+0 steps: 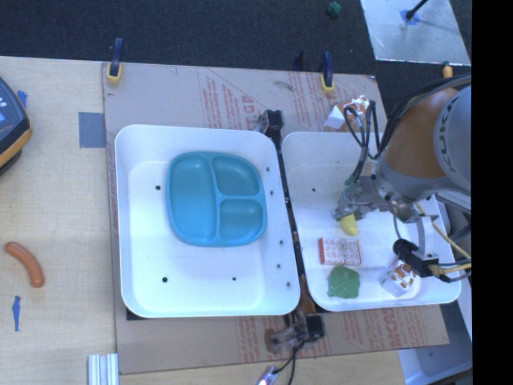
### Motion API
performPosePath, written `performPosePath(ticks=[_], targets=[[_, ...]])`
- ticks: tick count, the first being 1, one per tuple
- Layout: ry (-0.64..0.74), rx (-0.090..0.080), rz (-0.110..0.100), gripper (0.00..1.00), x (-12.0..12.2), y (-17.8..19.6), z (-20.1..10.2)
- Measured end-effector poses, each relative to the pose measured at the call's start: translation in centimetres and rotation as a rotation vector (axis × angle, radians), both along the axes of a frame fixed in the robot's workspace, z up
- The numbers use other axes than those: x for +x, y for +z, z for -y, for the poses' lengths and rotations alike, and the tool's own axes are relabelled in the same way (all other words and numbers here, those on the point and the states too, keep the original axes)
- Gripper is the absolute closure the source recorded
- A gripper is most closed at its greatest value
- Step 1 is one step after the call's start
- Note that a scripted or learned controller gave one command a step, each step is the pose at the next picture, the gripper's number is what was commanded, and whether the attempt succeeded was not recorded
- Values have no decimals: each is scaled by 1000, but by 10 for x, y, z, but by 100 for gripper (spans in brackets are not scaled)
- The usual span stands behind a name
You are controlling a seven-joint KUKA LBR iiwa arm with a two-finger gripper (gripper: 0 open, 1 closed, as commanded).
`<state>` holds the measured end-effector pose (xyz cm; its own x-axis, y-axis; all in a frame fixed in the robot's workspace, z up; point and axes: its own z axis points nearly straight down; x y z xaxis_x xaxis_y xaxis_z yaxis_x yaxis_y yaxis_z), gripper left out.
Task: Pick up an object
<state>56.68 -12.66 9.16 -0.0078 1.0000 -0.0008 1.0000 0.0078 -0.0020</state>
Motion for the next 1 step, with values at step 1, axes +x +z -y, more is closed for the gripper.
performPosePath(ticks=[1], targets=[[-2,1,-1,100,-69,101,-47]])
